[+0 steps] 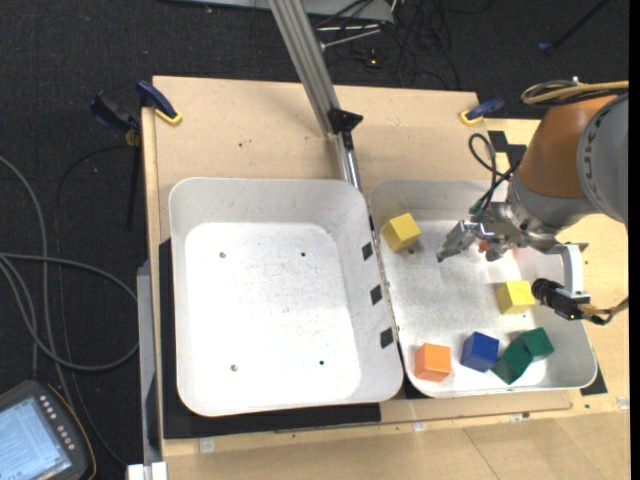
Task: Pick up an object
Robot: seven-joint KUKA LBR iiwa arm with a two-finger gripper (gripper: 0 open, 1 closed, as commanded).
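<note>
A tan bench (260, 128) on dark floor bears 2 white bins. Nearest, along the right bin's (455, 383) front edge, sit an orange cube (433, 361), a blue cube (480, 351) and 2 green blocks (524, 353). Farther back lies a yellow cube (516, 296), then another yellow cube (402, 232). The gripper (458, 242) hovers between them, fingers apart, clasping nothing. Descending here, it would likely close on bare floor.

- You see the gripper (458, 244) above the right bin (440, 388), between two yellow cubes (402, 232) (516, 296).
- Along the near wall lie an orange cube (433, 361), a blue cube (480, 350) and two green cubes (523, 352).
- The left bin (190, 268) sits beside it on the table (250, 128).
</note>
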